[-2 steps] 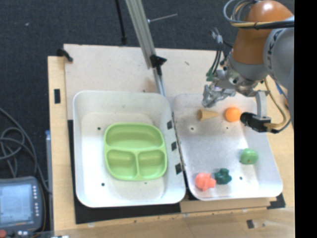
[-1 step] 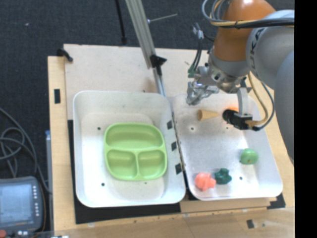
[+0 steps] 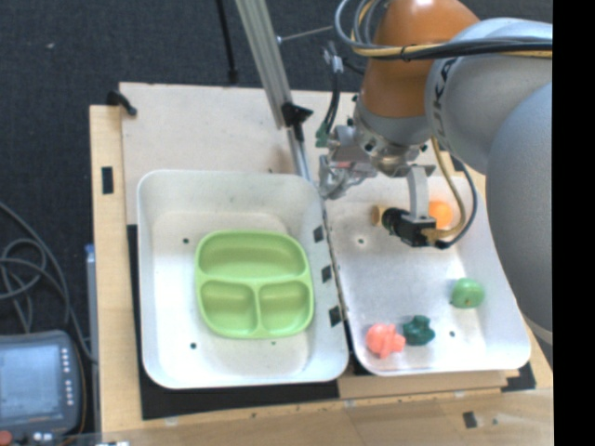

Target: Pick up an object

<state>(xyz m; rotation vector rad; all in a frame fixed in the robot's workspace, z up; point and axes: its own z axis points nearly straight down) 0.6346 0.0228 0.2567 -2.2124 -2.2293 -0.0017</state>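
Low in the frame's right bin (image 3: 483, 342) sit a pink toy (image 3: 383, 340), a dark green one (image 3: 418, 330) and a light green piece (image 3: 467, 294); they look light, small and rounded, best pinched across the middle. Further up, the gripper (image 3: 337, 180) hangs at the bin's top-left corner.

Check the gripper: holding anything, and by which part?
Cannot be told. The gripper sits over the right bin's far left corner, nothing visible in it; the toys lie apart.
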